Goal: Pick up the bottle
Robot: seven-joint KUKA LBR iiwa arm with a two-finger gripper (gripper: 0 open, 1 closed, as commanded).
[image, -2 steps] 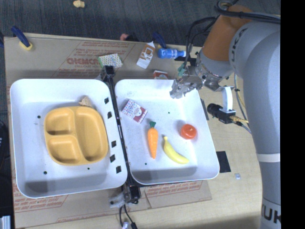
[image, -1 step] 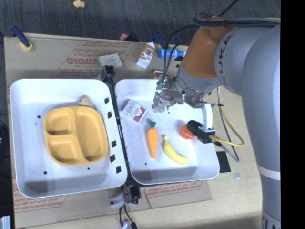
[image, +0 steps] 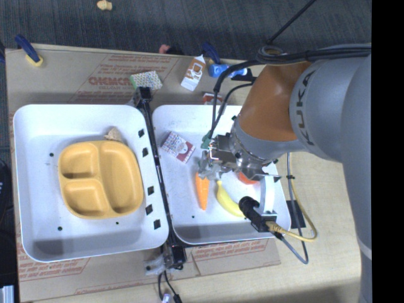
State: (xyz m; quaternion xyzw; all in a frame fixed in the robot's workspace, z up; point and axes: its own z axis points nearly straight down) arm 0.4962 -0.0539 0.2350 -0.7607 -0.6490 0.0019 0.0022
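My gripper (image: 211, 161) hangs low over the middle of the right bin (image: 189, 232), just above the green top of an orange carrot (image: 202, 193). The arm's wrist covers much of the bin behind it. A small red-orange thing (image: 247, 178) peeks out from under the wrist, right of the gripper; I cannot tell whether it is the bottle. A yellow banana (image: 227, 201) lies beside the carrot. I see nothing between the gripper's tips.
A red and white packet (image: 177, 146) lies at the right bin's upper left. The left bin (image: 31, 188) holds a yellow divided plate (image: 100, 178) and a small tan thing (image: 113, 133). A small carton (image: 192, 74) and a green patterned packet (image: 146, 79) lie behind the bins.
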